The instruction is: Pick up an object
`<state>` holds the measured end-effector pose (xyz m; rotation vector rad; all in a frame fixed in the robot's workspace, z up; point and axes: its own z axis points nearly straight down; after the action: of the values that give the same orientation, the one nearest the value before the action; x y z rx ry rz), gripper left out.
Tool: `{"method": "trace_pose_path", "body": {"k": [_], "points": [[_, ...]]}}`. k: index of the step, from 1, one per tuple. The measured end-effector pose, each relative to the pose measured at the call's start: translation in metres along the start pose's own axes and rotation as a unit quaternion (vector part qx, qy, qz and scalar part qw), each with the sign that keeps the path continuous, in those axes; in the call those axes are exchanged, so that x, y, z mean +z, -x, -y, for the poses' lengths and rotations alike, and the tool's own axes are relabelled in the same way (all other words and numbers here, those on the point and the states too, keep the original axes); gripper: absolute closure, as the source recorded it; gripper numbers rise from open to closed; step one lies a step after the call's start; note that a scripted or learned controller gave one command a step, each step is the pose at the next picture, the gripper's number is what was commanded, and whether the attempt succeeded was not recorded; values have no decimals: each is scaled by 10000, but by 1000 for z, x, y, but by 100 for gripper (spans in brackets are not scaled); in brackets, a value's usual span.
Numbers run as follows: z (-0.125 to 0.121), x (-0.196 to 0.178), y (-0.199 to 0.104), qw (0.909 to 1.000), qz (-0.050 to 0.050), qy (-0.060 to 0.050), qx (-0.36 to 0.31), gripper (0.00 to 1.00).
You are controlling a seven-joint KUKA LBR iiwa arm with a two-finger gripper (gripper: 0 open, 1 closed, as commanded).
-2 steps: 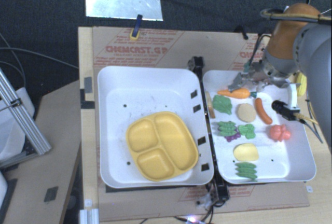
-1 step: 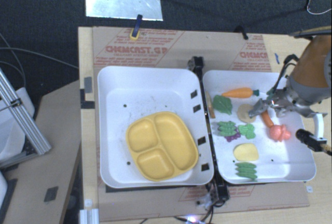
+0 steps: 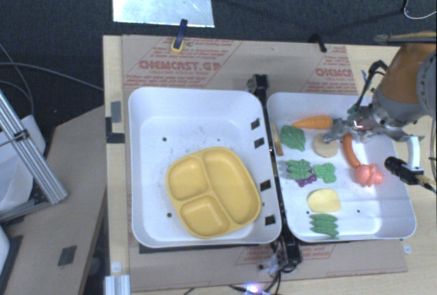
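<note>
Arm over the right bin's far right corner, toys spread beneath it.

The gripper (image 3: 339, 130) sits low in the right bin (image 3: 403, 218), above a tan disc (image 3: 326, 147) and the top end of a red sausage (image 3: 351, 151); whether it is open or closed cannot be told, and nothing shows held in it. A carrot (image 3: 312, 122) lies near the far edge, a green leaf (image 3: 293, 137) just beside it toward the left edge. A pink piece (image 3: 367, 175) touches the sausage's lower end. Grapes with greens (image 3: 311, 171) lie mid-bin, a yellow lemon (image 3: 323, 201) and green pods (image 3: 323, 224) near the near edge. The left bin (image 3: 147, 116) holds a yellow divided plate (image 3: 213, 190).
</note>
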<state>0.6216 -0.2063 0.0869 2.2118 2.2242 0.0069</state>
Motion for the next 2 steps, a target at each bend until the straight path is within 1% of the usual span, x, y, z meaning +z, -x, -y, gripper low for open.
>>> {"method": "trace_pose_path", "body": {"k": [1,2], "points": [[-2,-14,0,10000,12,48,-2,100],[9,1,-56,10000,5,-7,-8,100]]}}
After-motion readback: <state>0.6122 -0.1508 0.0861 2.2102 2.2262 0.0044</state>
